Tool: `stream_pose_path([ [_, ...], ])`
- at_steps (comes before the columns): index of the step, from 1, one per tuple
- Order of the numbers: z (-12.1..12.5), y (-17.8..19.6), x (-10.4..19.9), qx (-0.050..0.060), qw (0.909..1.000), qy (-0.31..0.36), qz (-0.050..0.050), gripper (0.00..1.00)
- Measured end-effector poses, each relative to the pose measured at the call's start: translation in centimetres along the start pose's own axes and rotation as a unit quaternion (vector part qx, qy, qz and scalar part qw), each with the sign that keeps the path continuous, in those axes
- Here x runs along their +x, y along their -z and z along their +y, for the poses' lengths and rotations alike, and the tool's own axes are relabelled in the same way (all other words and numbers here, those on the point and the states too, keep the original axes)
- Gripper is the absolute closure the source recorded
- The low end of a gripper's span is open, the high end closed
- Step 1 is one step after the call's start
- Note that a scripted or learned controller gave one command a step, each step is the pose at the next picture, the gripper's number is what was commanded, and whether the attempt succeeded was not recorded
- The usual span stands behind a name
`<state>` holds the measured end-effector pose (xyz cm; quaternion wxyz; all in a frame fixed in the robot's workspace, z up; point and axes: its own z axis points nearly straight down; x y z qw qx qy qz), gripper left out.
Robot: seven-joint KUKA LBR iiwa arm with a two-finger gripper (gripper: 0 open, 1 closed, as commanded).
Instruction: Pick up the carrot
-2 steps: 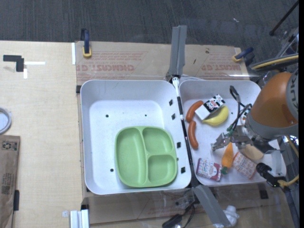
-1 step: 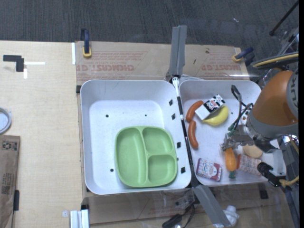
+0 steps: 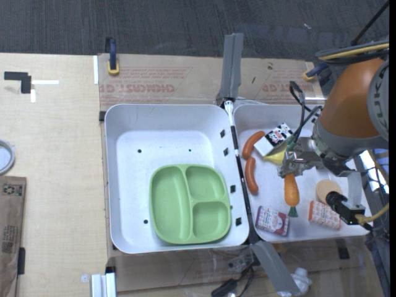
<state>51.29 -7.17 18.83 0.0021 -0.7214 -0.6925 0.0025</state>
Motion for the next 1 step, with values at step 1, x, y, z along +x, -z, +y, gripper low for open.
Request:
stream_pose_path([
  [1, 0.05, 0.53, -0.07, 0.003, 1.0000, 0.000, 0.000, 1.00],
])
